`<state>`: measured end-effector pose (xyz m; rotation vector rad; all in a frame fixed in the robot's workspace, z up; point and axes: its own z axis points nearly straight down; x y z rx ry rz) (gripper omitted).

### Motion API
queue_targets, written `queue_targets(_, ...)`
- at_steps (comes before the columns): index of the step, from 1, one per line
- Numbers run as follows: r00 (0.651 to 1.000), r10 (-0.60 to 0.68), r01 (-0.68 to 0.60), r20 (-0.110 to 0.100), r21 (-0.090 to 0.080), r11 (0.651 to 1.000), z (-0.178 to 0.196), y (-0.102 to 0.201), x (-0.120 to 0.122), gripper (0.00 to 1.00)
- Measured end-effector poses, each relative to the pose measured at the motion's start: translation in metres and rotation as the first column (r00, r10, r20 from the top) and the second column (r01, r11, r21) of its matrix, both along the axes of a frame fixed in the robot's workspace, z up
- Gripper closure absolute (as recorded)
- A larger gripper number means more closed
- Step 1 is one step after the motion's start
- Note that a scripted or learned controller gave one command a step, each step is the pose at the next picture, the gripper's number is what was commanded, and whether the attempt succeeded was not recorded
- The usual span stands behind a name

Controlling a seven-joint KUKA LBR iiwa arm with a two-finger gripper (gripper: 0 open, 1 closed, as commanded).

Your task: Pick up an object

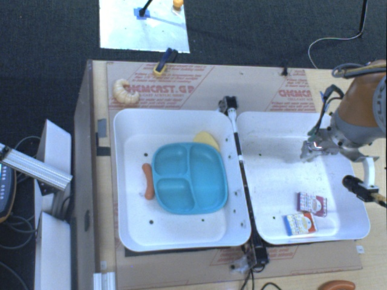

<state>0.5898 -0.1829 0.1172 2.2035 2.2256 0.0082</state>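
In the right bin (272,174) two small flat packets lie near the front: a red and purple one (312,203) and a blue and red one (300,223). My gripper (309,150) hangs over the back right part of this bin, well behind both packets and apart from them. The left bin (130,222) holds a blue divided plate (189,178), an orange sausage (148,181) lying just left of the plate, and a yellow piece (207,139) partly hidden behind the plate's far rim.
A black rail (237,150) runs between the bins. On the bench behind the left bin lie a beige lumpy toy (125,91) and a yellow and blue tool (164,62). A black part of the arm (361,190) overhangs the right bin's right edge.
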Motion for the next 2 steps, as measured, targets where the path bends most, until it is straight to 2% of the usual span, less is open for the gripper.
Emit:
queue_targets(1, 1.0, 0.003, -0.003, 0.003, -0.001, 1.0, 0.0108, -0.0001, 0.0009, 1.0)
queue_targets(2, 1.0, 0.003, -0.003, 0.003, -0.001, 1.0, 0.0107, -0.0002, 0.0009, 0.0)
